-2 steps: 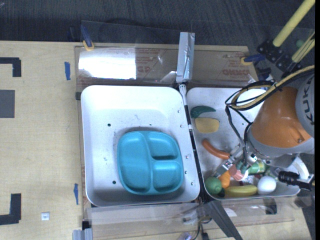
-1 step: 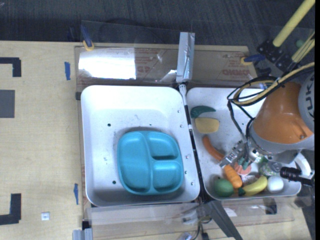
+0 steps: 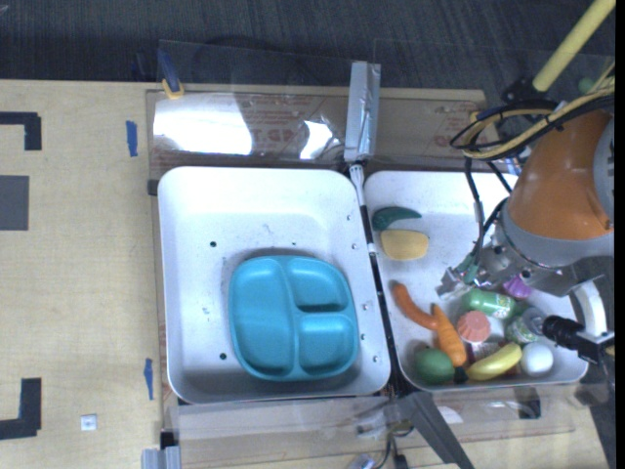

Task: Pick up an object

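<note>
The right bin (image 3: 430, 195) holds several toy foods. A dark green piece (image 3: 395, 216) and a yellow piece (image 3: 404, 244) lie near its left wall. An orange chili (image 3: 414, 308), a carrot (image 3: 449, 336), a green round fruit (image 3: 433, 363), a banana (image 3: 493, 362), a white egg (image 3: 537, 360), a pink round piece (image 3: 476, 327), a green cylinder (image 3: 490, 302) and a purple piece (image 3: 517, 286) crowd the front right. My gripper (image 3: 469, 279) hangs low over the green cylinder and the pink piece. The arm hides the bin's right side.
The left bin (image 3: 195, 213) bears a blue divided plate (image 3: 291, 314). A metal divider (image 3: 361, 110) stands behind the wall between the bins. Black and yellow cables (image 3: 508, 125) loop above the orange wrist band (image 3: 566, 189).
</note>
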Available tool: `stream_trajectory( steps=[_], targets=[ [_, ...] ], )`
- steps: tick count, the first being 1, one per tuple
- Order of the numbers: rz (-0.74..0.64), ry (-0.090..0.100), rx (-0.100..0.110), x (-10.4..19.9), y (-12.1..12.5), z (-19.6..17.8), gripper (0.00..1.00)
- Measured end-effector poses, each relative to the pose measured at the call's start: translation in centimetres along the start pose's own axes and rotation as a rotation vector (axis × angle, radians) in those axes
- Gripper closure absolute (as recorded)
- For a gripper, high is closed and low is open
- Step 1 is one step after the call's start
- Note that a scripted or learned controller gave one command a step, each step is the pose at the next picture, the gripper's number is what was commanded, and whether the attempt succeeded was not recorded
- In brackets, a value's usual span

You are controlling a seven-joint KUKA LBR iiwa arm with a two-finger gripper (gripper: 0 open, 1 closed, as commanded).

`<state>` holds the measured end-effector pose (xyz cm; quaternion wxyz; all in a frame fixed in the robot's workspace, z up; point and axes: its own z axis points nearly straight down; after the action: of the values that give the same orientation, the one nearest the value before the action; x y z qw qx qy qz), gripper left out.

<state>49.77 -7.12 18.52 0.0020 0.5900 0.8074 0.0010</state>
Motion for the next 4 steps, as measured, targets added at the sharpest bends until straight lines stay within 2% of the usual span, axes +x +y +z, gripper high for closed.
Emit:
stream_trajectory(
  steps=[1,2,3,4],
  targets=[
    [-0.002,-0.003,-0.004,0.0,0.2,-1.0,1.00],
    [-0.002,-0.003,-0.003,0.0,0.1,-1.0,0.00],
    [-0.327,0.004,0.004,2.0,-1.1,0.0,0.00],
    [-0.164,0.002,0.003,-4.1,-2.3,9.2,0.00]
  ],
)
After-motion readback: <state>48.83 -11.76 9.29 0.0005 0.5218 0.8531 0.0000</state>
